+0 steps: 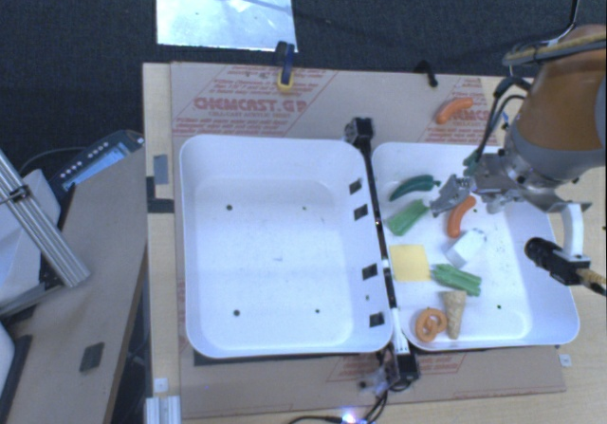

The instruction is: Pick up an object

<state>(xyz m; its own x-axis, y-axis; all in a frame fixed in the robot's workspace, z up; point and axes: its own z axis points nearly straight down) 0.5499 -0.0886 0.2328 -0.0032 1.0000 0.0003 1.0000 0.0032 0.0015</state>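
A slanted overhead view of a tabletop [237, 95] carrying two shallow white bins side by side. The left bin [275, 251] has a bare white floor. The right bin [550, 318] holds a scatter of small toy foods. A dark green pepper [412, 187] lies near the bin's top left, with a lighter green pod [407, 217] just below it. A yellow square slice [410, 262] sits lower, close to the divider between the bins, and a ridged green piece [457, 278] lies just to its right. Near the bottom edge are an orange pretzel-shaped ring [430, 323] and a tan cone [455, 312] beside it. A small white block [466, 248] rests near the middle. The grey robot arm with its orange band [565, 114] reaches in from the right, and its gripper [453, 199] hangs low over the upper middle of the right bin. An orange sausage [460, 214] lies right at the gripper tip, between the green pod and the white block; whether the gripper is apart or closed on it cannot be told. Another orange sausage [453, 110] lies outside the bins on the tabletop, behind the right bin.
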